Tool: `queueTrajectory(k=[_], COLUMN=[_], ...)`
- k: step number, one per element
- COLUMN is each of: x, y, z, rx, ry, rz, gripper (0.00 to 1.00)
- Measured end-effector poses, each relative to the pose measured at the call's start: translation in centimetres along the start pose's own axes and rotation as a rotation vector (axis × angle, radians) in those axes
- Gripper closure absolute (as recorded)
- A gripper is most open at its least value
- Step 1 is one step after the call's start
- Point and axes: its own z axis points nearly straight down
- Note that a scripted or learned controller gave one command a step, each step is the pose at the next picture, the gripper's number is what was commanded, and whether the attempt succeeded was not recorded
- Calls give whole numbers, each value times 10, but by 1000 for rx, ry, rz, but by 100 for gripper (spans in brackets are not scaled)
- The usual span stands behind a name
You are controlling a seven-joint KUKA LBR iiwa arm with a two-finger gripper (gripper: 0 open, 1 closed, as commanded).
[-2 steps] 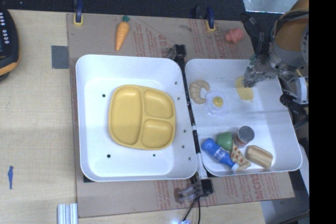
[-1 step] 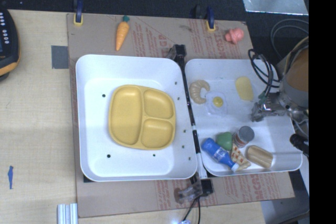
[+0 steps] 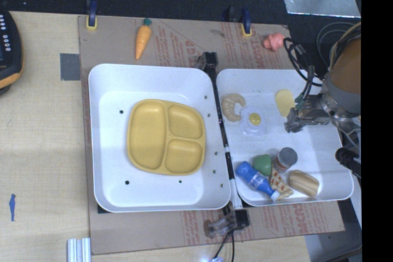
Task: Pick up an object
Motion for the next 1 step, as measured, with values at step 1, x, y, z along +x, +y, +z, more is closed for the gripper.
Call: queueTrajectory(k=[1], x=[58], y=[76], z=[2], rx=[0], ry=[-1], rz=[-2], gripper=[100])
